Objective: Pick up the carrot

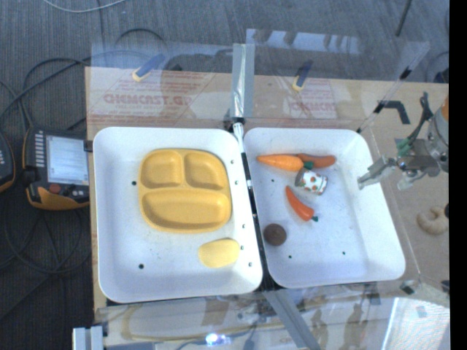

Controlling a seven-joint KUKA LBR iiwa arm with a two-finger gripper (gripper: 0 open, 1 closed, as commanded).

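An orange carrot [281,162] lies across the far part of the right bin [365,261], its tip pointing left. A darker orange-red piece [319,160] touches its right end. A second, shorter orange-red vegetable with a green tip [299,204] lies aslant near the bin's middle. My gripper [371,173] hangs over the bin's right rim, well to the right of the carrot and apart from everything in the bin.
A small printed can [312,181] lies between the two orange vegetables, and a brown round thing [274,233] sits nearer the front. The left bin [117,268] holds a yellow compartment plate [184,188] and a pale yellow lump [219,252]. A beige ring [434,220] lies on the bench outside the right bin.
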